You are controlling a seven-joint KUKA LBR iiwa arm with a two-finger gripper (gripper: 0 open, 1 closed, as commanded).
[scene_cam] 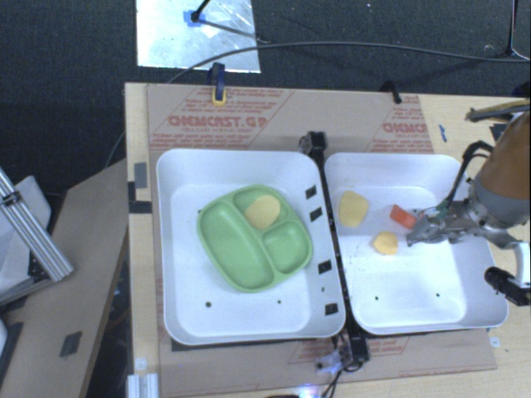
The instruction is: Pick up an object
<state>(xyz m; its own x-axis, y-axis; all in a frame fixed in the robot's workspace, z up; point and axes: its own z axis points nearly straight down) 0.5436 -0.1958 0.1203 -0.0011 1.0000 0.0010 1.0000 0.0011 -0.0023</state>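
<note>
**Gripper low over the right bin, among three small pieces**

Over the right-hand shallow white bin (415, 305), the grey arm with its orange band (504, 172) reaches in from the right edge and slants down toward the bin floor. Its two-finger gripper (417, 232) sits low near the middle of that bin, pointing left; the metal tips are small and blurred, so whether they stand apart or together cannot be told, and nothing is visibly clamped between them.

Three loose objects lie close to the tool. A small red-orange block (402, 216) rests just above and to the left of the tips, near them, though contact cannot be judged. A small round yellow piece (385, 243) lies just left of the tips and slightly lower, on the bin floor. A larger pale yellow lump (353, 208) sits farther left, near the divider between the bins, apart from the tool.

Beside it, the left-hand shallow white bin (191, 305) holds a green plastic plate with three compartments (249, 243), tilted at an angle to the bin walls. A pale yellow rounded object (263, 211) rests in the plate's upper compartment.

Both bins stand on a brown cardboard sheet with red lettering (249, 110).
</note>
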